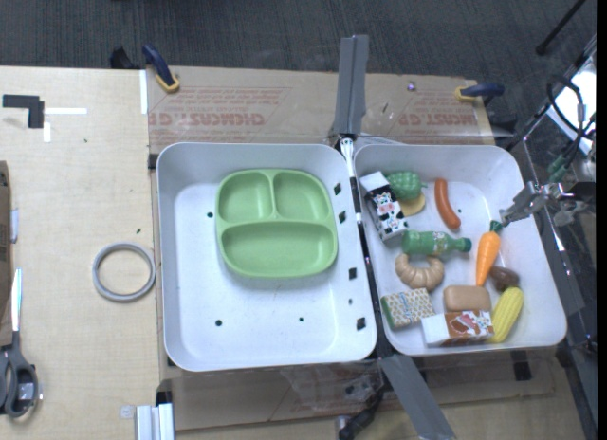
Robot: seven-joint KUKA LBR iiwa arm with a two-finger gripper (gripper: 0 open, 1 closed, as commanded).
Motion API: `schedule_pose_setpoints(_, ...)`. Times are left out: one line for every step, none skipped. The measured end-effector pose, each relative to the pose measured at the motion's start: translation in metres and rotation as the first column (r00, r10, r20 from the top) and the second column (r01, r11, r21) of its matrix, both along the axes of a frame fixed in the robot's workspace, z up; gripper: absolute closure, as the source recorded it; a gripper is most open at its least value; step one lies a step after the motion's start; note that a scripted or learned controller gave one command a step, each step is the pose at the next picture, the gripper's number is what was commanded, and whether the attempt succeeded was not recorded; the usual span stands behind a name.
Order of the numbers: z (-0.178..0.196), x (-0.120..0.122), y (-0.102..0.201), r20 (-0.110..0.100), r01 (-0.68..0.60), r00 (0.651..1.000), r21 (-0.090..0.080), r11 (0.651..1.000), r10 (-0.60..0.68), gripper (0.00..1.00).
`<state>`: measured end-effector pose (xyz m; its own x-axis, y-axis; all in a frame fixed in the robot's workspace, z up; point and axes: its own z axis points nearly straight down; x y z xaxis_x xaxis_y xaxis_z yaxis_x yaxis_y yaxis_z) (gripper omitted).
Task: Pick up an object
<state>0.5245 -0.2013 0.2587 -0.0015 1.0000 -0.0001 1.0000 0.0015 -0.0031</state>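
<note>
Two shallow white bins sit side by side on the bench. Right bin (493, 168), near edge to far: a boxed food packet (458, 327) beside a yellow corn cob (506, 312); a small patterned packet (407, 307); a bread loaf (467, 297); a croissant (421, 271); a dark brown piece (504, 277); an orange carrot (487, 254); a green bottle (435, 243) lying on its side; a milk carton (384, 209); a red sausage (446, 204); a green, knobbly vegetable (406, 184). These crowd the middle and near part of the bin; bare floor remains along its far wall. Left bin (190, 324): one green divided plate (277, 221) toward the far side, with open white floor nearer the camera. The gripper (524, 203) hangs at the right bin's right rim, just above the carrot's tip; whether its fingers are spread or closed cannot be told.
</note>
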Motion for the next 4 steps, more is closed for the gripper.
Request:
schedule_pose_setpoints(0.03, -0.019, -0.021, 0.002, 0.134, 0.991, -0.002, 0.991, -0.134, 0.0)
schedule_pose_setpoints(-0.069, 0.009, 0.015, -0.001, 0.187, 0.982, -0.001, 0.982, -0.187, 0.0)
schedule_pose_setpoints(-0.107, 0.107, 0.015, 0.001, 0.072, 0.997, -0.002, 0.997, -0.072, 0.0)
schedule_pose_setpoints(-0.167, 0.135, 0.023, 0.003, -0.086, 0.996, -0.002, 0.996, 0.086, 0.0)
